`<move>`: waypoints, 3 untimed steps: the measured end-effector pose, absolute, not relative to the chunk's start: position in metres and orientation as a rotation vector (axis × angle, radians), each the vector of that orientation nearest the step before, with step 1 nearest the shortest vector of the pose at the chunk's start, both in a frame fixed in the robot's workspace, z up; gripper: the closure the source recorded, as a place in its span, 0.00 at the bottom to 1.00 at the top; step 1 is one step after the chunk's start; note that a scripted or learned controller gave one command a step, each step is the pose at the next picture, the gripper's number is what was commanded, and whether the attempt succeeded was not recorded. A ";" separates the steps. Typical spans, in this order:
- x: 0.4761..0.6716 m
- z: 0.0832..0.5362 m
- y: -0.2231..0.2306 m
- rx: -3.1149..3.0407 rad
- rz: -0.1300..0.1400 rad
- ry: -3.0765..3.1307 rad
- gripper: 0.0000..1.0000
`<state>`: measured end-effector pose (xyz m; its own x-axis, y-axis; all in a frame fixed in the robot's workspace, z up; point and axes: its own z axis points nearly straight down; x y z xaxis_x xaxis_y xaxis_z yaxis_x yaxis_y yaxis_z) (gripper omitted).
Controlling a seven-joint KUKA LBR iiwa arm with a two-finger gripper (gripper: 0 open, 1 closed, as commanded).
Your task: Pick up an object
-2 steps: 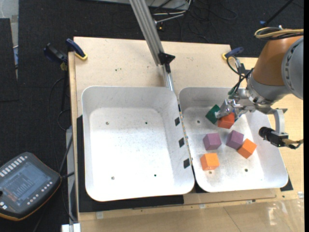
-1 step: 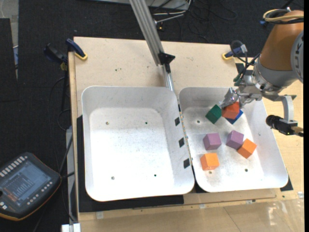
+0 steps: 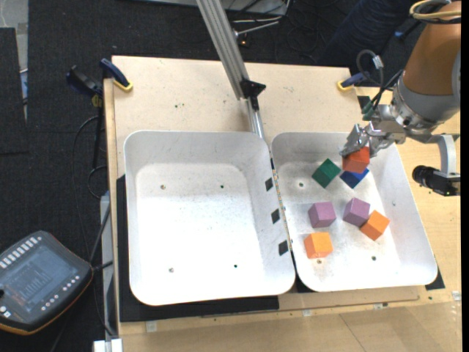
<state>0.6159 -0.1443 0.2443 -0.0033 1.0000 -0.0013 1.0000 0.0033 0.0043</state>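
Right bin (image 3: 410, 255): fingers (image 3: 358, 147) closed on red block (image 3: 356, 160), raised above blue block (image 3: 352, 177). Green block (image 3: 326, 173) just left. Two purple blocks (image 3: 322, 214) (image 3: 356, 211), two orange blocks (image 3: 318, 245) (image 3: 374, 225) nearer front. Left bin (image 3: 146, 196) alongside.

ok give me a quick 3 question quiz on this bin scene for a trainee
1. True or false: the left bin holds the blocks.
2. How many purple blocks lie in the right bin?
3. Which block sits directly under the gripper? A) green block B) red block C) purple

Key: 1. False, the blocks are in the right bin. 2. Two. 3. B, with a blue block beside it.
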 end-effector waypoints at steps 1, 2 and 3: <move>0.616 0.253 -0.088 2.213 0.003 2.231 1.00; 0.606 0.246 -0.027 2.214 0.000 2.233 1.00; 0.609 0.245 0.018 2.215 0.001 2.231 1.00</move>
<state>0.6094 0.0175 0.2453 -0.0071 1.0000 0.0016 1.0000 0.0071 -0.0008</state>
